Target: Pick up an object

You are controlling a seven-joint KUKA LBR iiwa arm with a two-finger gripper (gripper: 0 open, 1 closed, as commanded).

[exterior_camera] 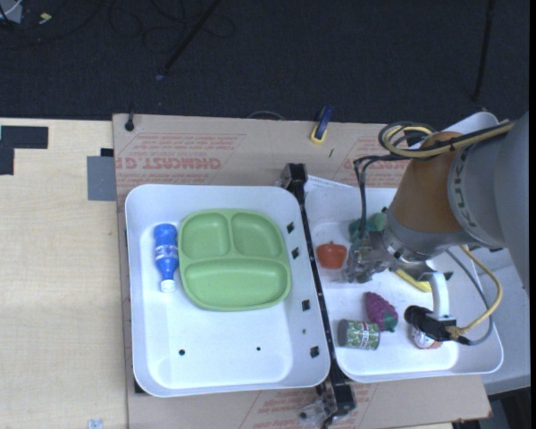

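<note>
While down low in the right bin (482, 351), gripper (368, 262) just beside the orange piece (331, 256), purple grapes (381, 309) and small can (361, 334) close below. Can't tell the fingers' state. Nothing lifted yet, whole pick left.

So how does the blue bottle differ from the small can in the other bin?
The blue bottle lies in the left bin beside the green divided plate; the small can lies in the right bin next to the purple grapes. The bottle is blue and longer, the can green-labelled and stubby. The bottle points up-down in the view, the can sideways. Both lie on their sides.
</note>
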